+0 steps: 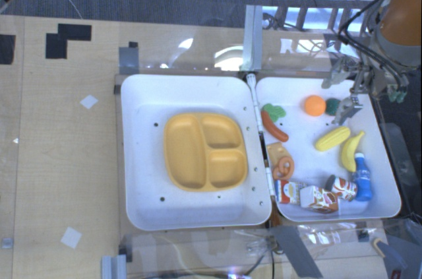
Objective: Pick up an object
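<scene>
Over the right-hand shallow white bin [389,169], near its far right corner, hangs the claw [347,109] of the grey arm with the orange band [401,17]; left-hand shallow white bin [135,139] carries a yellow three-compartment plastic tray [204,151] and is not the work area

Contents of right bin, as seen:
- small orange ball [315,105], far centre, a dark green object just beside it on its right, partly hidden by the claw
- yellow toy corn cob [331,138], lying slantwise, just below the claw
- yellow toy banana [351,150], beside the corn cob, nearer the right wall
- blue plastic bottle [362,181], touching the banana's lower end
- red toy sausage [274,125] with a green leafy piece at its upper end, along the left wall
- brown pretzel-like piece [281,164]; red-and-white crumpled packets [315,195] along the near wall

Claw state: fingers point down into the bin, look slightly parted; nothing visible between them, so holding nothing. Whether the tips touch the bin floor: cannot tell from this angle

Judgement on step: approach phase, no object secured yet. Nearest candidates are the orange ball and the corn cob. Corn cob looks the better target: elongated, lying apart from its neighbours on most sides. To do it well, centre the claw over the cob's middle, turn the fingers across its short axis, open wider before descent, and close only once the fingers straddle it. The ball may roll away; banana and bottle are crowded against each other
</scene>
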Controlling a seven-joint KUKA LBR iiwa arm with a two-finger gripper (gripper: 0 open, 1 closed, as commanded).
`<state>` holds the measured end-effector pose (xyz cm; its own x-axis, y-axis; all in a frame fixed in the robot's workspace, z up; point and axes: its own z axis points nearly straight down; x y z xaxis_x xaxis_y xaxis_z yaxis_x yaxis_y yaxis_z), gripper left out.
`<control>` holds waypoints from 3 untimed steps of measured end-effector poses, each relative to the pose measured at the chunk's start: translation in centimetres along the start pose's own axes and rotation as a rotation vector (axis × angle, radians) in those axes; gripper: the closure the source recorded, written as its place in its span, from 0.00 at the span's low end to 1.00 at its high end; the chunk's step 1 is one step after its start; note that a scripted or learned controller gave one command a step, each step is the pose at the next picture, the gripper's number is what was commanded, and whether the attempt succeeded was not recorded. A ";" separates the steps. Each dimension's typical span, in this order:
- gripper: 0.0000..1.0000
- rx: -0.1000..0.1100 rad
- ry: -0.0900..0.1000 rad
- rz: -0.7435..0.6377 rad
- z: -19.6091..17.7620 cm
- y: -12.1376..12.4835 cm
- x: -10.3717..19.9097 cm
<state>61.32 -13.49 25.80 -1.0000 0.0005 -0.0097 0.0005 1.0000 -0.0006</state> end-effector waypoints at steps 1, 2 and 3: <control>0.00 -0.002 0.009 0.251 13.4 4.1 1.1; 0.00 0.001 0.000 0.379 14.9 -2.1 0.7; 0.00 0.002 0.001 0.671 14.9 -7.1 3.7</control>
<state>57.75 -20.65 10.87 -0.7826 0.6225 -0.0075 0.6225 0.7826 0.0031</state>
